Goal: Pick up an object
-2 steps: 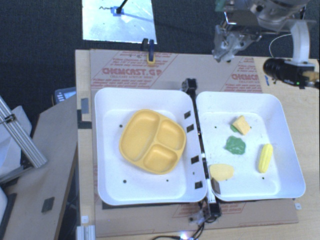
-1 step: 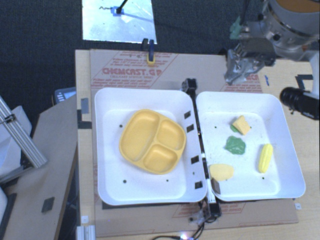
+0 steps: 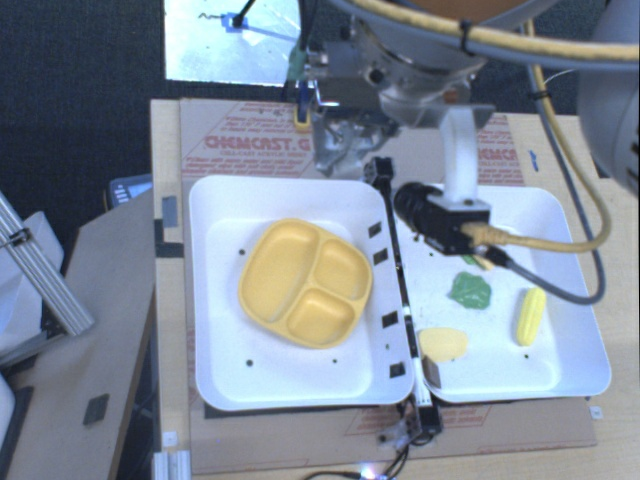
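Note:
A yellow plate with three compartments (image 3: 305, 283) lies in the middle of the left bin (image 3: 215, 368). The right bin (image 3: 570, 368) holds a small green lump (image 3: 469, 290), a yellow corn cob (image 3: 530, 315) and a flat pale-yellow piece (image 3: 443, 344) near the front by the divider. My gripper (image 3: 345, 153) hangs as a metallic block over the back rim of the left bin, close to the divider. It stands apart from every object, and nothing is seen in it.
A black part with a yellow cable (image 3: 440, 223) hangs from the arm over the back left of the right bin. A black divider strip (image 3: 398, 298) runs between the bins. Brown cardboard (image 3: 250, 143) lies under them.

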Robot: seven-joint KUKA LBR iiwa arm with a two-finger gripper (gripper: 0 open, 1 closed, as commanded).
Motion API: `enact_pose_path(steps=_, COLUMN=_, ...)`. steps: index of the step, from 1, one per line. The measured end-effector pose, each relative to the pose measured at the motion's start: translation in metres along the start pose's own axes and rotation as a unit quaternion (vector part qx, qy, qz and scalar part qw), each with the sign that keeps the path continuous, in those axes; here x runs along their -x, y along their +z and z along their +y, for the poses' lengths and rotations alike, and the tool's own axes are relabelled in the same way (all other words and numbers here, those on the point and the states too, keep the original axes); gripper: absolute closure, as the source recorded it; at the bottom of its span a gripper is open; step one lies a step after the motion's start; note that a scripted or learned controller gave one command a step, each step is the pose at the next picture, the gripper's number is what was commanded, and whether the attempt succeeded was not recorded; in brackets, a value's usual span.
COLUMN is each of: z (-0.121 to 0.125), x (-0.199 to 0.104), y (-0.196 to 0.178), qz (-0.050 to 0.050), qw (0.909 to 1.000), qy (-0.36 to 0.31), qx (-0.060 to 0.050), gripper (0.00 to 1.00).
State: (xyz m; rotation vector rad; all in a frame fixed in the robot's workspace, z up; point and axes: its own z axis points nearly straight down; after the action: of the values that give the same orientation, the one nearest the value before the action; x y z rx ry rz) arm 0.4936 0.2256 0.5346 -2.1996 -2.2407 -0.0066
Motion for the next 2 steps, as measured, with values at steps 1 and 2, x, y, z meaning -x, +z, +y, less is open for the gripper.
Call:
enact_pose_path(steps=1, z=0.022, x=0.059, y=-0.001, qz=-0.002, qw=0.9999, qy=0.011, qx=0.000, gripper=1.00)
enact_pose_path(steps=2, z=0.078, x=0.180, y=0.019, qz=-0.004, qw=0.9999, qy=0.015, qx=0.000, gripper=1.00)
